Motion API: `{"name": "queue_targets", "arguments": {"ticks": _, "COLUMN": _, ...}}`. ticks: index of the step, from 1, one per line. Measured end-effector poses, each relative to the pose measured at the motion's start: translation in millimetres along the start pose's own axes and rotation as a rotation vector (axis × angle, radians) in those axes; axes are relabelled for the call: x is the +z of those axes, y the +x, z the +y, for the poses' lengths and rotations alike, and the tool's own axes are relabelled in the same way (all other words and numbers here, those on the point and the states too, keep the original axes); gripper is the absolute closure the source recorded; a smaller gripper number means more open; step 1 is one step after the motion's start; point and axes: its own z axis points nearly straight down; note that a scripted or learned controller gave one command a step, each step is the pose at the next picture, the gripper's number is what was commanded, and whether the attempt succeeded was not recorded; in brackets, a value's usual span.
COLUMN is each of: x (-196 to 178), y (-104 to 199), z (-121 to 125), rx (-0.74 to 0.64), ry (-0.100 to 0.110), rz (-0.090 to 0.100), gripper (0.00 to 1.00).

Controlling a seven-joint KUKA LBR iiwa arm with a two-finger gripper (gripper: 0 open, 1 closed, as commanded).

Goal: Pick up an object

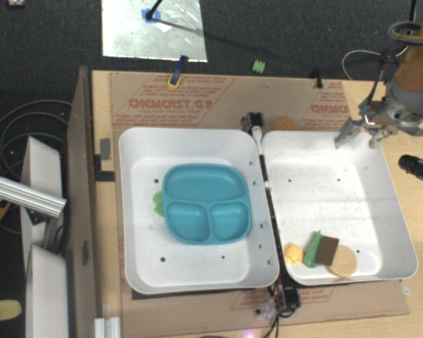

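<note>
Hand (359, 135) hovers spread above right bin (381, 189).

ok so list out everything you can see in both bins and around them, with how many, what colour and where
white bins: two, white, side by side on the bench
divided plate: one, teal, middle of the left bin
green piece: one, green, peeking out at the plate's left edge
yellow lump: one, yellow, right bin, near corner
green stick: one, green, beside the lump
brown block: one, dark brown, beside the stick
tan disc: one, tan, partly under the block
gripper: one, grey, fingers apart, over the right bin's far edge
</note>
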Motion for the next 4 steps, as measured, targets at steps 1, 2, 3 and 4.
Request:
{"name": "queue_targets", "arguments": {"ticks": 1, "x": 94.2, "y": 20.0, "z": -7.8, "rx": -0.002, "ry": 0.002, "rz": 0.002, "gripper": 0.0}}
{"name": "queue_targets", "arguments": {"ticks": 2, "x": -31.7, "y": 0.3, "z": 3.9, "rx": 0.0, "ry": -0.019, "rz": -0.006, "gripper": 0.0}}
{"name": "queue_targets", "arguments": {"ticks": 3, "x": 95.2, "y": 0.2, "z": -7.6, "rx": 0.001, "ry": 0.002, "rz": 0.001, "gripper": 0.0}}
{"name": "queue_targets", "arguments": {"ticks": 4, "x": 76.2, "y": -0.8, "z": -3.7, "rx": 0.0, "ry": -0.011, "rz": -0.002, "gripper": 1.0}}
